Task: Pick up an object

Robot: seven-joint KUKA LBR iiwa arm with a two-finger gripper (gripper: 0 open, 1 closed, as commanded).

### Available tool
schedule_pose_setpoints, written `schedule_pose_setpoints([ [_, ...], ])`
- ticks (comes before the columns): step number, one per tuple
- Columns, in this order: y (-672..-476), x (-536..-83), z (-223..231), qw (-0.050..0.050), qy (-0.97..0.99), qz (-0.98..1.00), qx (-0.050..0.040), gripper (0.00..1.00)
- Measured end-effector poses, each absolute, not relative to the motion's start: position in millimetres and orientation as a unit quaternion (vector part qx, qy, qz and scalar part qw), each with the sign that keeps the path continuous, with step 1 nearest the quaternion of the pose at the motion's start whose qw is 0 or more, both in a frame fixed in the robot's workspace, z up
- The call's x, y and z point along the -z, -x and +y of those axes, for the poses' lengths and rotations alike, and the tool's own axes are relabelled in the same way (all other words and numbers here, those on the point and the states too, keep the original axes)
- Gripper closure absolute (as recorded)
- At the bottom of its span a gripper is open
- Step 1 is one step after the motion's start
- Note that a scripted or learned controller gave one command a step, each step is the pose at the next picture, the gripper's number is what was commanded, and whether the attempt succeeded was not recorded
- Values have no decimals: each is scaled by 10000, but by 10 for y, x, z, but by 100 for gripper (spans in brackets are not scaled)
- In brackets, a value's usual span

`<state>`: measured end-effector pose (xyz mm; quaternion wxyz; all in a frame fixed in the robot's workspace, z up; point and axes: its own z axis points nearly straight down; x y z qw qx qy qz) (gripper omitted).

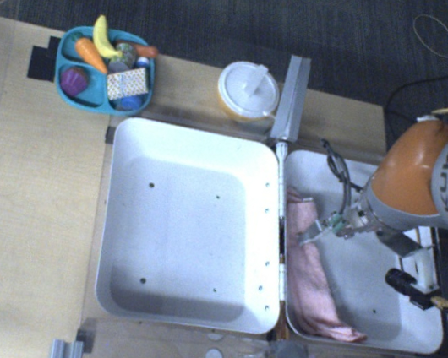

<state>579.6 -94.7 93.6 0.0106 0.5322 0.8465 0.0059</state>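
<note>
We see a pink cloth [310, 275] lying crumpled along the left wall of the right bin [402, 338]. The gripper [310, 234] sits low over the cloth's upper part, at or just above its surface; whether it grips the fabric, we cannot tell. The left bin [189, 228] lies beside it. Behind the bins stand a blue tray [61, 89] of toy food and a lidded white tub [248, 90].

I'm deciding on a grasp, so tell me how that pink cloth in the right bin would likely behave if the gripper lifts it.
The pink cloth lies rumpled along the right bin's left wall, so it is probably soft and floppy, likely to drape and sag from a pinch. It looks light for its size. A fold may slip free if the gripper catches only an edge.
</note>
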Motion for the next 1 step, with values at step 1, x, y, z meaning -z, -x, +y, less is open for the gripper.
schedule_pose_setpoints([
  [1, -6652, -922, -937, 39, -5562, 8310, -23, 0],
])
